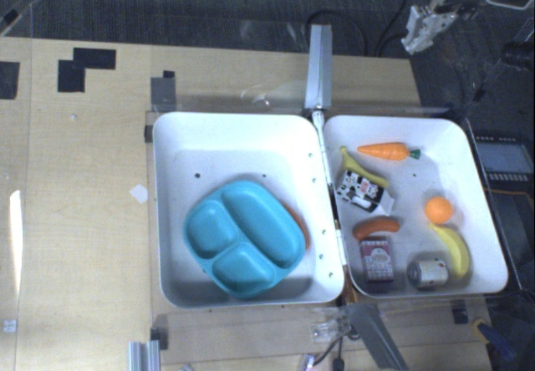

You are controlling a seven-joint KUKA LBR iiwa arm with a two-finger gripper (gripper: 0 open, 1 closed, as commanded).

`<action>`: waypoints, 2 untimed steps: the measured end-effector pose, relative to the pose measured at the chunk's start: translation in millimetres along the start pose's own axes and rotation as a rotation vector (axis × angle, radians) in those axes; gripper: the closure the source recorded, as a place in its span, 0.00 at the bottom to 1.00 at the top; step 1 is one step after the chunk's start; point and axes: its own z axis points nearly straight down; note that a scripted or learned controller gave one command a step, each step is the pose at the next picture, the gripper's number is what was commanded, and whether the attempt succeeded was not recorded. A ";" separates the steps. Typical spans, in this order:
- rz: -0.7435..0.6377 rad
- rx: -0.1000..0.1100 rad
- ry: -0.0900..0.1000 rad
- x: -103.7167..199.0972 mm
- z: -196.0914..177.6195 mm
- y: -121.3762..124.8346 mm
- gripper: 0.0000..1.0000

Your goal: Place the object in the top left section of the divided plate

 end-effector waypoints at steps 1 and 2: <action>-0.060 0.006 0.003 48.7 145.7 -65.6 1.00; -0.070 0.000 0.000 -2.2 41.3 2.7 1.00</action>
